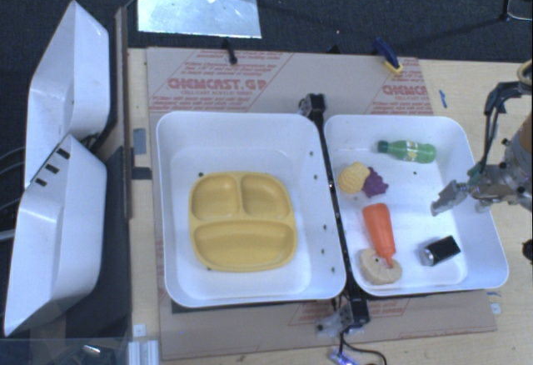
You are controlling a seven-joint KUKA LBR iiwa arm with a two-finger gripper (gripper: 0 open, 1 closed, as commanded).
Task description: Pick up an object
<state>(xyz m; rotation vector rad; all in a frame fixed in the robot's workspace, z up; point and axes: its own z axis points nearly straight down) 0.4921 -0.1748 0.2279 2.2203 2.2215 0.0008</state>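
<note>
The right bin [479, 134] holds several small objects. A green bottle [407, 151] lies on its side at the back. A yellow corn piece [354, 178] touches a purple grape bunch [376, 183]. An orange carrot [379, 230] points toward a tan round bread piece [380, 267] at the front. A small black block [440, 251] lies at the front right. My gripper [485, 188] hangs over the bin's right side, above and slightly behind the black block, with nothing seen in it.
The left bin [179, 138] holds a yellow divided plate [242, 219]. A black hinge strip [333, 197] runs between the bins. White housings [58, 188] stand at the far left. Cables cross the dark floor behind the bench.
</note>
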